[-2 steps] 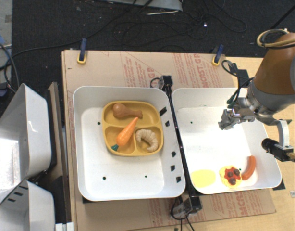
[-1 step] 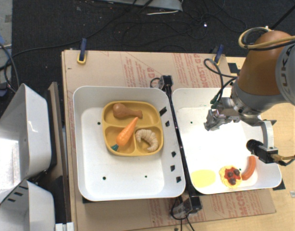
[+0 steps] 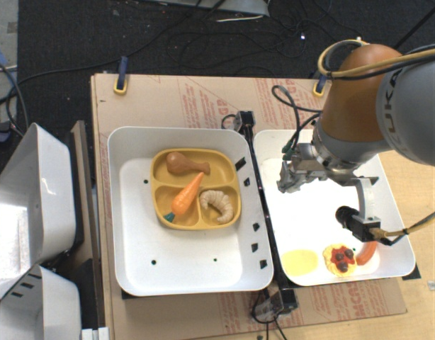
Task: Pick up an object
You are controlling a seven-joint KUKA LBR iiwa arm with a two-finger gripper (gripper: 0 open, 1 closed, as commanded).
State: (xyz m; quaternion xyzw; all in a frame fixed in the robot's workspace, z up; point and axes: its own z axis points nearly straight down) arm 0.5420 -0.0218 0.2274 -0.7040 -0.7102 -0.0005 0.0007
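While the hand (image 3: 294, 179) hangs over the right bin (image 3: 394, 197), finger state indeterminate, candidates lie below it toward the near rim: yellow disc (image 3: 300, 262), fruit tart (image 3: 339, 258), sausage (image 3: 367, 252). Advice: descend squarely on one. Left of hand: tray (image 3: 159, 168) with drumstick (image 3: 187, 163), carrot (image 3: 187, 195), shrimp (image 3: 219, 204). Cardboard-topped counter (image 3: 168, 94), cabled floor beyond.

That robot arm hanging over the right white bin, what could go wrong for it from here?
The two-finger gripper sits near the right white bin's upper left, while the flat yellow disc, round red-topped toy and small red sausage lie along its bottom edge, so a straight descent likely grabs nothing. Near that rim, a grab could push them against the wall.
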